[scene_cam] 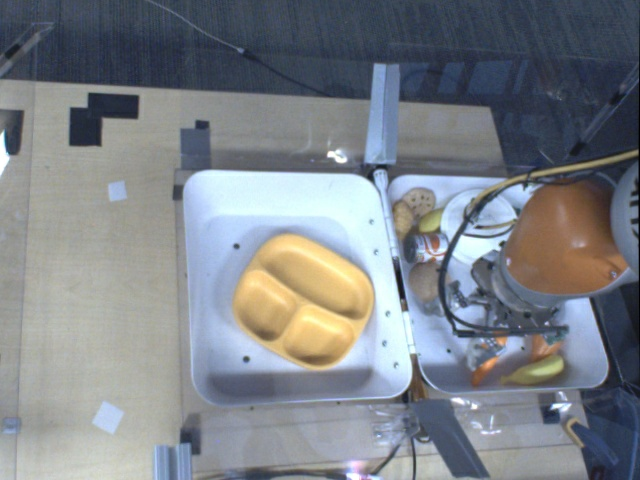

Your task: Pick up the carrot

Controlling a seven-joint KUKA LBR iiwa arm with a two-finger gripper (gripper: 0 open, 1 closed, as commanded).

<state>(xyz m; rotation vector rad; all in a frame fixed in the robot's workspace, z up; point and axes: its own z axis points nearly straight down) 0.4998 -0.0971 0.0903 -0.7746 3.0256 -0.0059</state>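
Along the near wall of the right bin you'll find the carrot, lying just beside a yellow banana. Right behind them hangs the gripper, close over the carrot; you cannot tell whether it is apart or together, since the wrist hides it. Your left bin carries a yellow divided tray at its middle. A cookie sits in the right bin's far-left corner. Around the bins lies the pale wooden bench, with dark carpet beyond its far edge

Bright even light, glare on left bin, soft shadows, img sharp
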